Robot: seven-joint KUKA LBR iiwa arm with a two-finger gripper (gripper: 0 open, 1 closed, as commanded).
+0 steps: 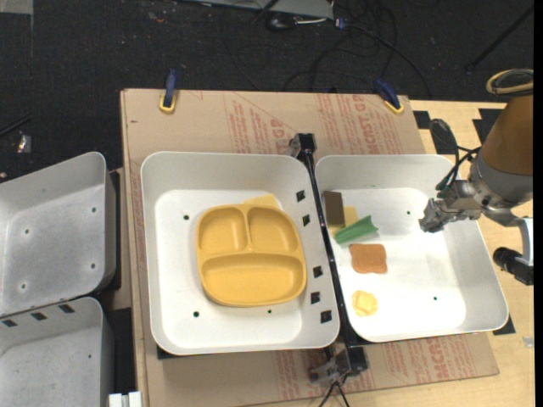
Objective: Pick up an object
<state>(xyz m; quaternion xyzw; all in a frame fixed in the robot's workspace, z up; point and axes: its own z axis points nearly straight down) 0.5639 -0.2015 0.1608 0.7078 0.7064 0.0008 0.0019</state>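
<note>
The fingers could not be made out well enough to say whether they stood apart or together; the gripper [430, 220] was a small grey mass at the end of the arm [509, 155], hanging over the right-hand part of the right bin [475, 270], with nothing visible in it. All the loose pieces lay to its left, gathered along the bin's left side. Nearest was the green piece [355, 230], an elongated shape whose long axis ran slantwise, its right end tilted toward the far side. Just near of it sat the orange-brown slab [368, 259], roughly square, and nearer still a small yellow piece [364, 303]. A dark brown block [333, 204] stood against the divider with a yellow bit beside it. The left bin [161, 253] held a yellow divided tray [251, 255]. A pick would likely call for a leftward reach, the green piece being closest.
</note>
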